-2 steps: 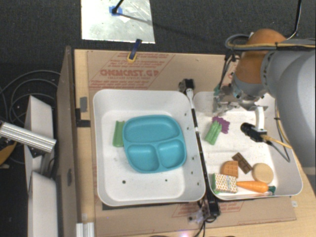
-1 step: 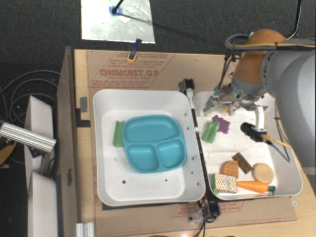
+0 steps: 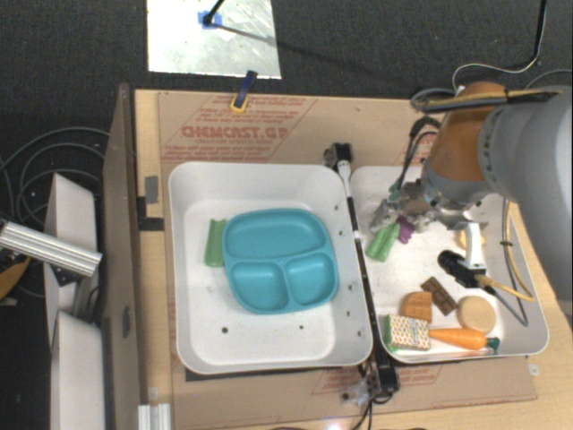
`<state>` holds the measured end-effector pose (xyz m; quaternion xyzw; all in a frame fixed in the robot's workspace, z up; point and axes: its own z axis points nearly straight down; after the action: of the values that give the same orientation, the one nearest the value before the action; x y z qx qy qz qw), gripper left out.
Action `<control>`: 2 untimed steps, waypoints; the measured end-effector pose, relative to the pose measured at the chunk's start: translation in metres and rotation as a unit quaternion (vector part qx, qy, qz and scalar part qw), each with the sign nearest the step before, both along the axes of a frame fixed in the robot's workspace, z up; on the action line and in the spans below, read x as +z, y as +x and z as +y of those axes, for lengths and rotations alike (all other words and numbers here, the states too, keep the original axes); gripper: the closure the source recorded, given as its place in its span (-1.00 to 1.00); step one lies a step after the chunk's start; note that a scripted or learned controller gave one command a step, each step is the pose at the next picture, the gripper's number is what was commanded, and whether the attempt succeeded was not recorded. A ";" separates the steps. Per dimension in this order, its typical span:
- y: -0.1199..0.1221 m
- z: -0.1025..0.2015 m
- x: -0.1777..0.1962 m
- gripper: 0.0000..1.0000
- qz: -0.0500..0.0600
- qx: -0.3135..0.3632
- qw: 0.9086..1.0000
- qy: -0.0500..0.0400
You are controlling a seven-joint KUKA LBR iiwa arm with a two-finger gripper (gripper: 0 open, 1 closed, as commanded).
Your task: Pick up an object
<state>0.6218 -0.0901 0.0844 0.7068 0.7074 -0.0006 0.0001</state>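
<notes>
My gripper (image 3: 396, 213) hangs low over the upper left part of the right bin (image 3: 528, 330). Just below its tip lie a green block (image 3: 382, 241) and a small purple piece (image 3: 406, 232), both on the bin floor. Whether the gripper touches either of them is not clear. Along the bin's front lie a carrot (image 3: 458, 338), a patterned square (image 3: 408, 332), a toast-coloured piece (image 3: 416, 305), a brown block (image 3: 437, 293) and a round tan piece (image 3: 476, 313).
The left bin (image 3: 192, 330) holds a blue divided plate (image 3: 279, 259) with a green bar (image 3: 214, 242) along its left side. A dark divider (image 3: 355, 240) runs between the bins. The arm's grey body (image 3: 528, 159) covers the right bin's upper right.
</notes>
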 end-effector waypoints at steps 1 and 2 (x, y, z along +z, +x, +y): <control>0.003 0.000 0.012 1.00 -0.004 0.001 1.000 0.000; -0.044 -0.043 0.090 1.00 -0.003 -0.002 1.000 -0.001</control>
<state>0.5777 -0.1332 0.1745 0.7084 0.7058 0.0008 0.0027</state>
